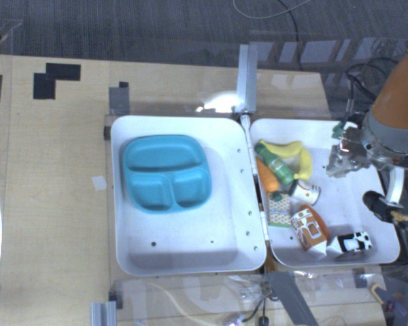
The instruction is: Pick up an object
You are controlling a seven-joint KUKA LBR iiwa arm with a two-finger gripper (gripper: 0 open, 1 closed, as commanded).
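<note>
The right bin holds a yellow banana, a green bottle with an orange carrot-like piece, a small white can, a patterned green card, an orange-and-white carton and a black-and-white toy. My gripper hangs over the right part of this bin, to the right of the banana and apart from every object. Nothing shows between its fingers.
The left bin carries a blue divided tray. A metal post rises behind the seam between the bins. Cables hang by the arm at the right bin's right wall.
</note>
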